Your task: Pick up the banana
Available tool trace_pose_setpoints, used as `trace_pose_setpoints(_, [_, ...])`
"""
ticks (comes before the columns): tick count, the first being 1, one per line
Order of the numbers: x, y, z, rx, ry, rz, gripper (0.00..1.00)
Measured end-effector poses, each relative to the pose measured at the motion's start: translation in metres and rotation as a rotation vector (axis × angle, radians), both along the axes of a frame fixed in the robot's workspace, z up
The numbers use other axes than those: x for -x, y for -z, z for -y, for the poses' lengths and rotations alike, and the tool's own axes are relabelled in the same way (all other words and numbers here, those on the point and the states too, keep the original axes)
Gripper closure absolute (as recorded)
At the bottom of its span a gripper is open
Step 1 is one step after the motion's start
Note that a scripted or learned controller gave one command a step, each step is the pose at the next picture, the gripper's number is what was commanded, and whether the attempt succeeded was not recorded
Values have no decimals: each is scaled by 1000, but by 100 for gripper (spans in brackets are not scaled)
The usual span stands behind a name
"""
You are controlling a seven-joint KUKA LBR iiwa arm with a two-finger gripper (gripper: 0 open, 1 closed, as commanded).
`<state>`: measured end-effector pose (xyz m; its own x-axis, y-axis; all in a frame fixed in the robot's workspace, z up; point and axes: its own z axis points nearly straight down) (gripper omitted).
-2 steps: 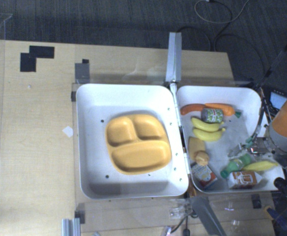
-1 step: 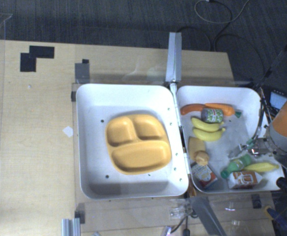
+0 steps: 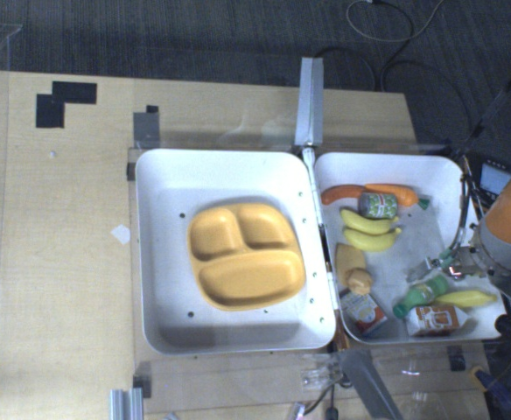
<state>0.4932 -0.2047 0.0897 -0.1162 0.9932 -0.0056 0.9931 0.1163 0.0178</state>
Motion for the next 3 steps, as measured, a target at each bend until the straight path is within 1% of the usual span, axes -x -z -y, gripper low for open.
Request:
trace_pose_setpoints(1, [-13,0,1,2,-152,-7,0])
trace_pose_setpoints(2, [-3,-1,0,8,-264,7,0])
trace_pose_setpoints(3, [4,-34,-36,-3,40,-13,0])
